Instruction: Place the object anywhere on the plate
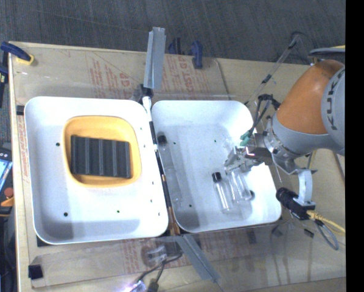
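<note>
1. The bench carries two shallow white bins side by side, so the pick and the drop each get their own walled space: the left bin (42, 212) holds the target, and the right bin (194, 218) is where the arm works.

2. The plate (103, 125), yellow-orange with rounded corners, lies flat in the upper middle of the left bin. A dark ribbed insert (101, 157) covers most of its centre, leaving the rim bare. Since the task accepts any spot on the plate, this broad, level target is forgiving.

3. The arm (313, 105) reaches in from the right, its orange band above the right bin's far corner, and its wrist points down into that bin.

4. The gripper (234, 190) has translucent fingers that hang low over the right bin's floor, toward its right side. How far apart the jaws stand cannot be told, because the clear fingers blur into the white floor, and nothing can be seen held between them.

5. A small dark object (216, 177) lies on the bin floor just beside the fingers, on their left; it is probably the thing to be moved, though it is too small to identify.

6. Judging from this layout, the grasp is not secured, and the carry across to the left bin is not yet begun.
</note>
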Action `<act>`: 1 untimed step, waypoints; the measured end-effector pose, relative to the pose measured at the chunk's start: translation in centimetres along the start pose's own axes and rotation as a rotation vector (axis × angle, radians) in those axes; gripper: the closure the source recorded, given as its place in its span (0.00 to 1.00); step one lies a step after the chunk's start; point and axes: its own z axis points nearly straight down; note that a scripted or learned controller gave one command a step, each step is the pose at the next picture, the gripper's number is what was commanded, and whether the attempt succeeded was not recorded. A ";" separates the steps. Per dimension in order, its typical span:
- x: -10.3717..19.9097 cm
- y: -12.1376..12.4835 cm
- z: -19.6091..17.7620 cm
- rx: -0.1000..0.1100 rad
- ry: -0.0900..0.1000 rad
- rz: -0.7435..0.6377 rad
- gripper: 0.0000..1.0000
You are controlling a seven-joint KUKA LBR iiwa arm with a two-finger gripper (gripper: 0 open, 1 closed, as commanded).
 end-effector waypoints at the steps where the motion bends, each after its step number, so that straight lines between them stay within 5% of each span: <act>1: 4.9 4.2 1.0 -0.004 -0.001 -0.267 1.00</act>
